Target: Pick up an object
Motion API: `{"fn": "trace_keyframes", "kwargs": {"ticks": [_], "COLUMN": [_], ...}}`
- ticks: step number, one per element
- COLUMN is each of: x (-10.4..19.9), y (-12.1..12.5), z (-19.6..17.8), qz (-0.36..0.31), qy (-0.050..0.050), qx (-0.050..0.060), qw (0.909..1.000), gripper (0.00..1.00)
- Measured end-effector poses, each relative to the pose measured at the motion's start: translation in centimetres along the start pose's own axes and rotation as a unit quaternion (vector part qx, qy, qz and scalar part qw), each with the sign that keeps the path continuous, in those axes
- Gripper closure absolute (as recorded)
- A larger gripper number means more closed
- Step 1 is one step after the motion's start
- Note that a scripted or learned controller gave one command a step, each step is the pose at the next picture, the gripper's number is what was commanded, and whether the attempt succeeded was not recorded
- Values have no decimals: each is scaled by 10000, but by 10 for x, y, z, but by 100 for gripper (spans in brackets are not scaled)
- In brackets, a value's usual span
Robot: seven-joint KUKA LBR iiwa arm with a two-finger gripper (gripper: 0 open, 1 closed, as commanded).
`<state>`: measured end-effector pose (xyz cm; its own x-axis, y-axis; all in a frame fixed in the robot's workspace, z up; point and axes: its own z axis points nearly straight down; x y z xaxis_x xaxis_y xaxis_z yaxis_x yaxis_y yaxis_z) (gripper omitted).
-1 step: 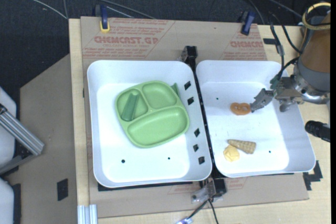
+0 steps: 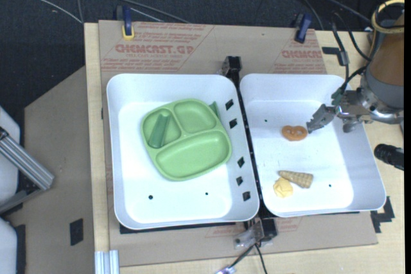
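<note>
Gripper [image 2: 329,113]: in over the right bin from 3 o'clock, low over its upper right part. One dark finger [image 2: 319,119] slants down toward 8 o'clock; a second prong sits near 545,275. Fingers look spread, nothing between them.

Pretzel [image 2: 295,133]: small orange-brown piece on the right bin floor, just beside the tip of the slanted finger, at its 8 o'clock. Whether tip and pretzel touch, cannot tell. It lies outside the finger gap, not in it.

Cone [image 2: 297,178]: tan, ridged, lying on its side toward the bin's 6 o'clock, well apart from the gripper.

Yellow piece [image 2: 282,188]: touching or just beside the cone's 7 o'clock end.

Right bin [image 2: 359,196]: white, shallow. Bare floor at 9 o'clock of the pretzel up to the centre wall, and across the whole 12 o'clock strip. Arm body crowds the 3 o'clock rim.

Left bin [image 2: 128,189]: holds a green divided plate [image 2: 187,138], tilted diagonal, near centre. A green stick [image 2: 158,129] lies in its upper left compartment. Bare floor along 6 and 9 o'clock.

Divider [image 2: 239,138]: black clips along the seam between bins.

Bench [image 2: 96,138]: cardboard-faced, blue clamps [image 2: 128,18] at the 12 o'clock edge.
</note>
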<state>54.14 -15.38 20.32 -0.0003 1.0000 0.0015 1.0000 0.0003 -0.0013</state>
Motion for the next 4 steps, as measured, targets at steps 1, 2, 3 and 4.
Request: {"fn": "trace_keyframes", "kwargs": {"ticks": [1, 2, 3, 4], "x": [2, 5, 6, 6], "y": [7, 10, 10, 11], "z": [45, 108, 119, 107], "qz": [0, -1, 0, 2], "qy": [5, 9, 4, 4], "qx": [19, 27, 15, -1], "qw": [10000, 10000, 10000, 10000], "gripper": [0, 0, 0, 100]}}
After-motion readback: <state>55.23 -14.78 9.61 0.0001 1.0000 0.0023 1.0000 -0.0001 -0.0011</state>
